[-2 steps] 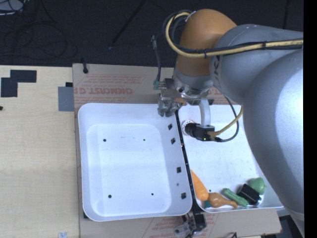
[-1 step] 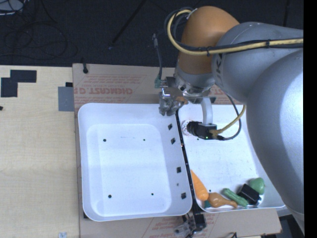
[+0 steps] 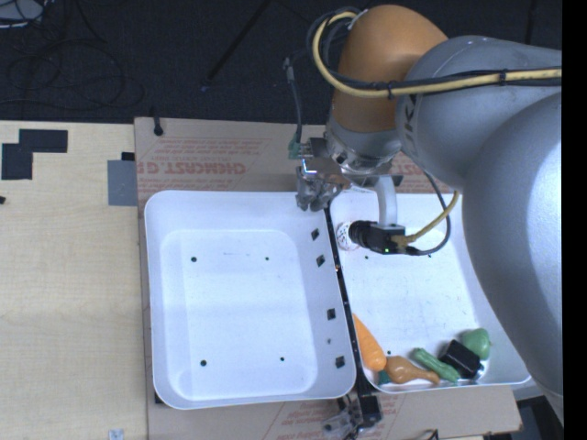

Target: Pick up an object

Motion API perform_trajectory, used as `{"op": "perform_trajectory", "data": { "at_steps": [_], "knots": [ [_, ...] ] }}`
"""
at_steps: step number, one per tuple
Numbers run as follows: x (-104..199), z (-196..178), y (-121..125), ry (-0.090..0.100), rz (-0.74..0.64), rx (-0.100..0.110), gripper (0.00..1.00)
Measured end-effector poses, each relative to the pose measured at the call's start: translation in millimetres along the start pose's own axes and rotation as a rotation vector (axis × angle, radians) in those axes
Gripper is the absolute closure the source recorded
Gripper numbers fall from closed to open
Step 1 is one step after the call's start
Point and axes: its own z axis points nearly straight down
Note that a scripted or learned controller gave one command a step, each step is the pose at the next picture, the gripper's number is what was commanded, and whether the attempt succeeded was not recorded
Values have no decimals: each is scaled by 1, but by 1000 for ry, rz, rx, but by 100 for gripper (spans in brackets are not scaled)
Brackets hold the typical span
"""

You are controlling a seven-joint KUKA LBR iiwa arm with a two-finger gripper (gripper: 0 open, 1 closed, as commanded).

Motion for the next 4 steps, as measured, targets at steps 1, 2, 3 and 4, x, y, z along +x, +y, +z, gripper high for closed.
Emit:
{"op": "perform_trajectory", "data": {
  "at_steps": [1,2,3,4],
  "knots": [
    [24,52,-4,1,8,3,100],
    [23,39,-3,0,7,0,100],
    [53,114,-1,0,8,4,100],
    [106,99,1,2,6,-4,100]
  ]
}}
